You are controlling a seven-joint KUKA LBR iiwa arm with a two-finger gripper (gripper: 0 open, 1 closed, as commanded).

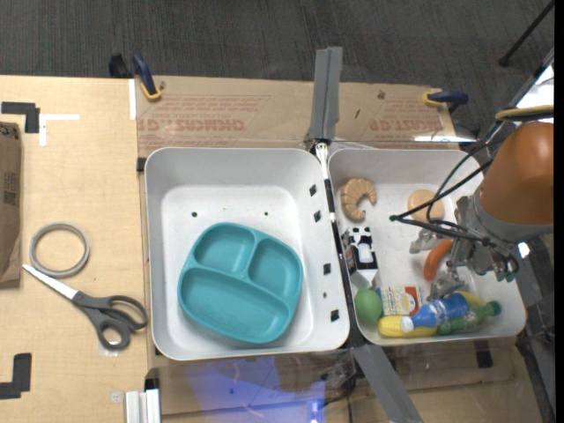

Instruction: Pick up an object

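Arm reaching into right bin | end effector hanging beside carrot, just above blue bottle; grip state: cannot tell | croissant lying at bin's far left | teal tray sitting in left bin

Arm reaching in from right, wrist pointing down, orange band uppermost.

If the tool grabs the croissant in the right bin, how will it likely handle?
The croissant looks like a light toy, so probably easy to lift. Its curved, tapering shape may slip from a pinch near the tips. It lies apart from neighbours, so a push would likely slide it, not roll.
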